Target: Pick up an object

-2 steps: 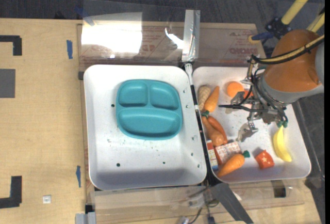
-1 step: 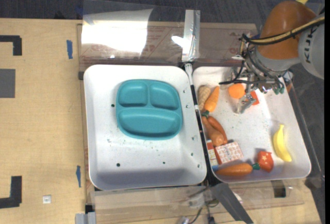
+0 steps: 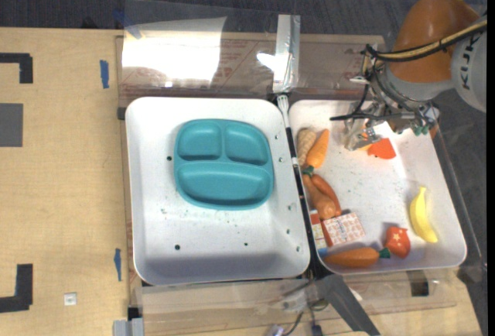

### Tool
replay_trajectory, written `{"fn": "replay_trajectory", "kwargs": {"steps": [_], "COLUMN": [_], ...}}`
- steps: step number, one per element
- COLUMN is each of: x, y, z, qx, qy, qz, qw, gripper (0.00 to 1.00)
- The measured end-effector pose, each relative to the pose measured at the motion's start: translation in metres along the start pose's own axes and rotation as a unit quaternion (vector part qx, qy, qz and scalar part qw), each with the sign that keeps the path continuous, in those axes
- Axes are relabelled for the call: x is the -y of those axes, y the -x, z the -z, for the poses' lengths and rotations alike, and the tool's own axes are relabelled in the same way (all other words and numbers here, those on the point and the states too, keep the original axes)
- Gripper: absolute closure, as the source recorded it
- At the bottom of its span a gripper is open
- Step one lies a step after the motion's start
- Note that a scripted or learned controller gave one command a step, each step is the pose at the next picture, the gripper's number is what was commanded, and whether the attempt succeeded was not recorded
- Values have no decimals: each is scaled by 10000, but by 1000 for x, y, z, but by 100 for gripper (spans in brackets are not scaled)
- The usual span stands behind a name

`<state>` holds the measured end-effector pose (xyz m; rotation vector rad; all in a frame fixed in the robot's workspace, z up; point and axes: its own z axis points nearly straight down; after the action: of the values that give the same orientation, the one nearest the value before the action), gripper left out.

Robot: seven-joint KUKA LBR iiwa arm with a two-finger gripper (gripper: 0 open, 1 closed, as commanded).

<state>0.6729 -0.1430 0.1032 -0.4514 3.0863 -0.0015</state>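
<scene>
Two shallow white bins side by side on the tabletop. In the left bin, a teal divided plate, lying flat toward the far side of the bin. In the right bin, several toy foods: an orange piece at the far side; a pale roll-shaped piece and an orange carrot-like piece touching each other against the left wall; below them a brownish sausage-like piece; nearer, a small red-and-white box; at the near wall an orange oblong piece with a red tomato-like piece just beside it on the right; a yellow banana near the right wall. Reaching in from the right, the grey arm with the orange band, placed over the far part of the right bin. The gripper low at the far side of the right bin, just left of the orange piece and very near to it; contact not clear. How far open the gripper is, cannot tell, because cables and metal parts cover the tips. Nothing seen lifted off the bin floor.
</scene>
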Motion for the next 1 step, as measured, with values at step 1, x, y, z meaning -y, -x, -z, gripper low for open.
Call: {"fn": "replay_trajectory", "kwargs": {"steps": [1], "x": [0], "y": [-1], "z": [-1], "qx": [-21], "qy": [11], "qz": [2], "qw": [10000], "gripper": [0]}}
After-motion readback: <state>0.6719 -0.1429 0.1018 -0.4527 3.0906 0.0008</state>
